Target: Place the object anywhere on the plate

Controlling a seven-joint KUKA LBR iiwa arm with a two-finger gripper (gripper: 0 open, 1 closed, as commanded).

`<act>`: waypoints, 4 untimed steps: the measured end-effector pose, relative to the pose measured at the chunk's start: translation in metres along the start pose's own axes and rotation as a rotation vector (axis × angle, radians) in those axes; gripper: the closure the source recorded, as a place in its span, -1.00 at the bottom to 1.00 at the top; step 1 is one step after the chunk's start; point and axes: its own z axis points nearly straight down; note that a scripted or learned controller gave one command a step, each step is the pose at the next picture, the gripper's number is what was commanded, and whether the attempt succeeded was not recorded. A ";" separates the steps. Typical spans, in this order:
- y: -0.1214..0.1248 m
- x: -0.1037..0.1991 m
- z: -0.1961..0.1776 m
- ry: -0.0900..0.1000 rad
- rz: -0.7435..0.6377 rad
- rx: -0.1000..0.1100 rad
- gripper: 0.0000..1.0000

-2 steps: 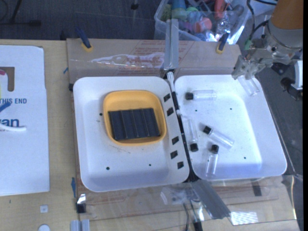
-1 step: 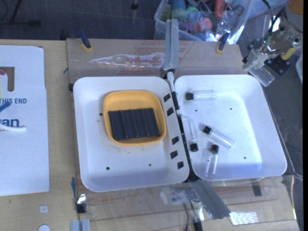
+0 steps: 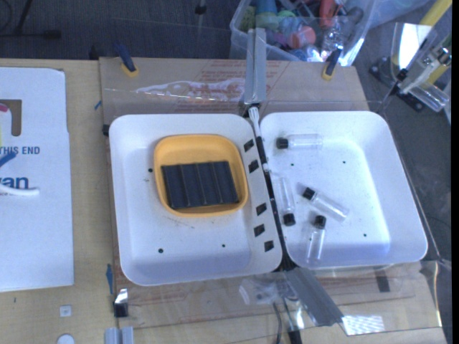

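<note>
Left bin: on the bench's left side sat the left white bin (image 3: 136, 256), holding a yellow plate (image 3: 166, 153) with rounded corners.
Plate load: a dark ribbed rectangular pad (image 3: 200, 184) lay flat across the plate's middle, inside its rim; it looked more like a liner or grille than a placed object, though that could not be settled from above.
Right bin: the right white bin (image 3: 373, 156) touched the left one along a seam marked with small black tabs.
Task objects: four clear vials with black caps lay in the right bin. One vial (image 3: 300, 142) rested near the far wall, a second vial (image 3: 324, 202) lay tilted near the middle, a third vial (image 3: 315, 238) sat just below it, and a fourth vial (image 3: 285, 203) lay close beside the seam.
Tool: the frame gave no sight of the gripper, so whether its fingers were apart or together could not be told.
Done so far: judging by the layout, nothing; no vial was on the plate.
Left to do: by that judgement, the whole job remained, namely picking one vial, carrying it over the seam, and setting it down on the plate.
Surroundings: a clear tub of coloured items (image 3: 308, 13) stood beyond the bins.
</note>
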 end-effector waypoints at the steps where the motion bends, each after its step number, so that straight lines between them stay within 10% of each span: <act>1: -0.010 -0.020 -0.060 -0.002 -0.248 -0.001 1.00; 4: -0.017 -0.015 -0.064 0.003 -1.210 -0.003 1.00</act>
